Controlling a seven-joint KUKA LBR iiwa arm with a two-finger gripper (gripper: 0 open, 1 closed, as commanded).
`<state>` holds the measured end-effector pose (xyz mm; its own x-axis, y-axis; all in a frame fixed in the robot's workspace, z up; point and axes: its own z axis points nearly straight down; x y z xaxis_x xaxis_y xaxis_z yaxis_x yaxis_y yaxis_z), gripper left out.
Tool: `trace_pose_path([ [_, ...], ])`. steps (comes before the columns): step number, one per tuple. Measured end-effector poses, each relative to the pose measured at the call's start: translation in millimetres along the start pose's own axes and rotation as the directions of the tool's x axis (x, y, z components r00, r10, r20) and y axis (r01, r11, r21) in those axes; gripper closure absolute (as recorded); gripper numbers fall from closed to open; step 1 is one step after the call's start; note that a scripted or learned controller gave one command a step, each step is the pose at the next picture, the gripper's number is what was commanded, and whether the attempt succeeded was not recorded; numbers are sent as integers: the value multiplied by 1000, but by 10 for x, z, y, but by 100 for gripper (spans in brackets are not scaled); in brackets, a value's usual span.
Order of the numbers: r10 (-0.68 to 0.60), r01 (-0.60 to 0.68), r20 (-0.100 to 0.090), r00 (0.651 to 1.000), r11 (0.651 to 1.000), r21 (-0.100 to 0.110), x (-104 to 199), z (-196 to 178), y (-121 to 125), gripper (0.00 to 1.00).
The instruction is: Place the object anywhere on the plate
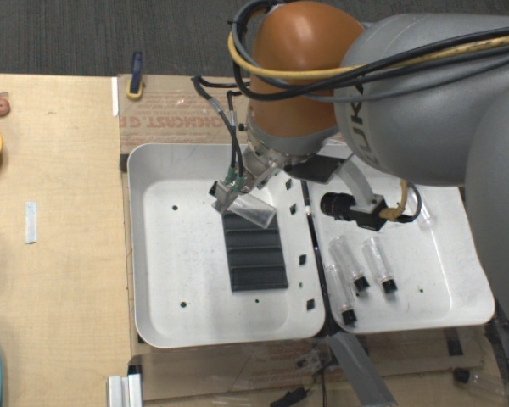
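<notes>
Arm (390, 83) fills the upper right, orange band right over the left bin's (153, 253) back edge. Left bin is the landmark: right bin (458, 287) touching it on the right w/ three clear tubes (360, 270), black caps, lying inside. Dark ribbed plate (256, 261) lies flat mid left bin, a bit right of centre. Hand (237, 189) sits at the plate's far end w/ a small clear object (256, 212) at its tip, touching the plate edge. Can't tell if the hand is wide or closed.
</notes>
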<state>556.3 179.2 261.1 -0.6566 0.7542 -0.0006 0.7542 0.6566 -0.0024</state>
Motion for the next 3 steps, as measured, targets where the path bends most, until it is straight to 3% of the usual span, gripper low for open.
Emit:
trace_pose_path([
  [1, -487, 487, 1, 873, 873, -2, 299, -243, 167, 100],
  [2, -693, 693, 3, 721, 721, -3, -31, 30, 776, 100],
  [3, -749, 749, 2, 662, 662, -2, 57, 467, 672, 100],
])
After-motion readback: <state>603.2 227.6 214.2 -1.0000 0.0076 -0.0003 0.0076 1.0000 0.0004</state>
